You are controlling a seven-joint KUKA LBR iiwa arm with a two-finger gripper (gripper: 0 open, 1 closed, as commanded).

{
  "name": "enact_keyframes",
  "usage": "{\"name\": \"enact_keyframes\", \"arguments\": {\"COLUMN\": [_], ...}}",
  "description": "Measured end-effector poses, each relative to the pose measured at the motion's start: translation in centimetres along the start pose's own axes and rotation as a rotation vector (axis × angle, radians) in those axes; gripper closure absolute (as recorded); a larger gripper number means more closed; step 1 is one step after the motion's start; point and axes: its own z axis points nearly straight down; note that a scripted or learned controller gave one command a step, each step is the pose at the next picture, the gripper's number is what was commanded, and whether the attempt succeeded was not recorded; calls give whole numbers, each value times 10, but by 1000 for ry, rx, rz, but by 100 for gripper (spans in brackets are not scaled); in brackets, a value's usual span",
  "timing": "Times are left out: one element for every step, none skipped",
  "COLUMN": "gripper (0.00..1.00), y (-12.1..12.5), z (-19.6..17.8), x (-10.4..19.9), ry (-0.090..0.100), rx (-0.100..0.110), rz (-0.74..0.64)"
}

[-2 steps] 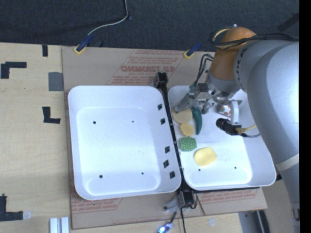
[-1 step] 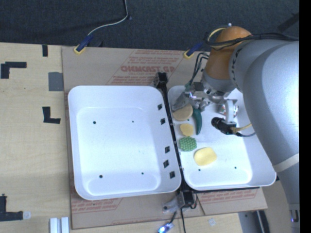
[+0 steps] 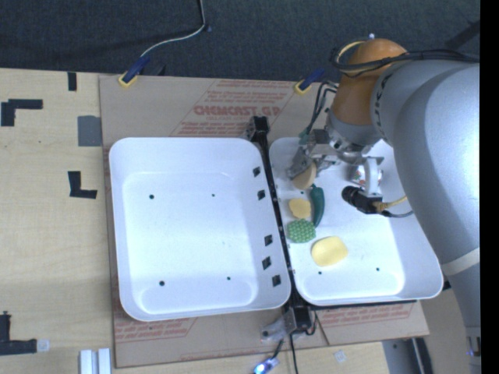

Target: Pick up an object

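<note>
My gripper [image 3: 302, 164] is low over the far left part of the right bin [image 3: 390, 275], close to the divider. A small tan object [image 3: 306, 177] lies right under its tip; whether it is held is unclear. Just in front lie a pale yellow piece [image 3: 300, 207] and a dark green elongated object [image 3: 318, 206], touching each other. A green dotted round object [image 3: 301, 230] sits nearer, and a yellow lump [image 3: 329, 251] lies beside it toward the bin's middle.
The left bin [image 3: 191, 224] sits beside the right one, with black clips [image 3: 269, 240] along the shared wall. The grey arm [image 3: 437, 154] with its orange band [image 3: 366, 61] covers the right bin's far right side. A cable [image 3: 179, 41] runs behind the bins.
</note>
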Motion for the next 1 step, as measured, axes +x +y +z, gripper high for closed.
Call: {"name": "enact_keyframes", "arguments": {"gripper": [100], "y": [1], "z": [-60], "x": [90], "ry": [19], "rx": [-4], "rz": [-3]}}
